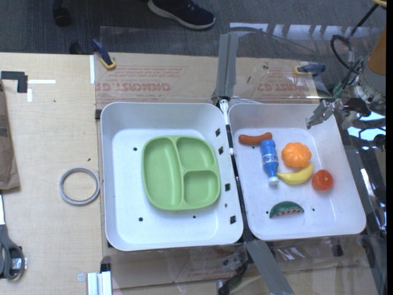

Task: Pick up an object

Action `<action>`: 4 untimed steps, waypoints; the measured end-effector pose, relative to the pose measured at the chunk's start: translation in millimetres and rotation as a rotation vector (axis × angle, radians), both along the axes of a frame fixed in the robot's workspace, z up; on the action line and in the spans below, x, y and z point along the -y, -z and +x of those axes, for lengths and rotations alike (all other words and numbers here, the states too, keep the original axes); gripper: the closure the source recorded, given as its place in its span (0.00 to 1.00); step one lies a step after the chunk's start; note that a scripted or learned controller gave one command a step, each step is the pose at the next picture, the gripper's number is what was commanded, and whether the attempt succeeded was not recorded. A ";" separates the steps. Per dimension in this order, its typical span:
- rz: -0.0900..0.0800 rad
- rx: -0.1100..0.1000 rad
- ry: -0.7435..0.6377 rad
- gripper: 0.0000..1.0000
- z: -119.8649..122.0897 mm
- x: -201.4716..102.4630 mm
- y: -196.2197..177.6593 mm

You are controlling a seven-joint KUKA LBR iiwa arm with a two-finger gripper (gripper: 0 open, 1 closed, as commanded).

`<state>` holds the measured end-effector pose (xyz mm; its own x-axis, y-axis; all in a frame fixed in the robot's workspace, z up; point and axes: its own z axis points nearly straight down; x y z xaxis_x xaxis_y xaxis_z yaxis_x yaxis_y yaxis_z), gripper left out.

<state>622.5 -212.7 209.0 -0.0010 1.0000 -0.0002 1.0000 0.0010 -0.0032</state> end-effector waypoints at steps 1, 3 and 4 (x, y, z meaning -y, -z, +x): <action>-0.001 0.000 0.295 0.00 0.9 -37.8 118.9; -0.002 0.000 0.493 1.00 29.3 -81.8 118.7; -0.003 0.000 0.940 1.00 36.0 -62.8 118.6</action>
<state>658.5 -150.0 90.4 0.8069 0.5906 -0.0032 0.5906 -0.8069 -0.0022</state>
